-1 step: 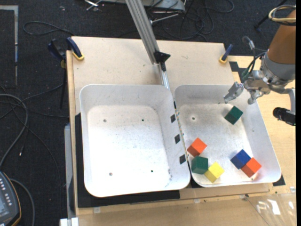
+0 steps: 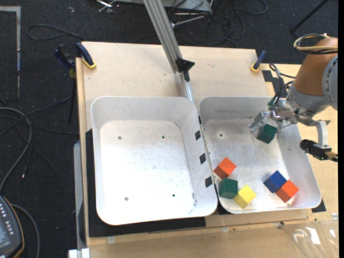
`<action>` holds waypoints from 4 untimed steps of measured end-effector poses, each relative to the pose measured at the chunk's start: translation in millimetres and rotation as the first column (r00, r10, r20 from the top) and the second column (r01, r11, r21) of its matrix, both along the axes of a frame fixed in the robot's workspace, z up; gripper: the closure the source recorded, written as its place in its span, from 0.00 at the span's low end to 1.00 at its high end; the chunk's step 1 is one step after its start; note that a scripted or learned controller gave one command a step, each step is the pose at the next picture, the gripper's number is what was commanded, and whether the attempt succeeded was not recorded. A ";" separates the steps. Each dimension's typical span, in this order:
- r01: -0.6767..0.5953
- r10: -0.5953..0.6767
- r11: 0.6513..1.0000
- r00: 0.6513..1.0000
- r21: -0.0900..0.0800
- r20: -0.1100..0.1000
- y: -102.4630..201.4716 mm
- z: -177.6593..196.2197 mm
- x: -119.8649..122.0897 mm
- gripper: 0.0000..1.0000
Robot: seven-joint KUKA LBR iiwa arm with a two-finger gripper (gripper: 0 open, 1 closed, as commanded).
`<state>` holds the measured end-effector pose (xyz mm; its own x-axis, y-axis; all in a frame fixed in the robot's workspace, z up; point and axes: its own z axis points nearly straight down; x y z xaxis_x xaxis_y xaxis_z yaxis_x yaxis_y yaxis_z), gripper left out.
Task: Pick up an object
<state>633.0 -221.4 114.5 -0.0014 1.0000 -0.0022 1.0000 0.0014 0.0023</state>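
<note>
The desk [image 2: 140, 71] is a pale wooden board set over a dark floor [image 2: 37, 63] strewn with cables, and it carries two shallow white bins side by side, the left bin [image 2: 102, 144] and the right bin [image 2: 236, 109], their inner rims touching along the middle. A yellow-tipped clamp [image 2: 86, 58] grips the desk's far left corner and another clamp [image 2: 258, 62] its far right corner, while a slanted metal rail [image 2: 164, 28] comes down to the desk just behind the meeting rims. A dark mat [image 2: 91, 227], possibly a sheet under the bins, shows along the left bin's near edge.
</note>
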 end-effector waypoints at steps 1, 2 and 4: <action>-0.001 0.001 1.000 1.000 -0.001 0.001 15.6 -17.8 -7.1 0.00; 0.000 0.000 1.000 1.000 0.000 0.001 15.8 -8.0 -6.9 1.00; -0.008 0.008 1.000 1.000 0.005 -0.001 200.6 169.7 -35.1 1.00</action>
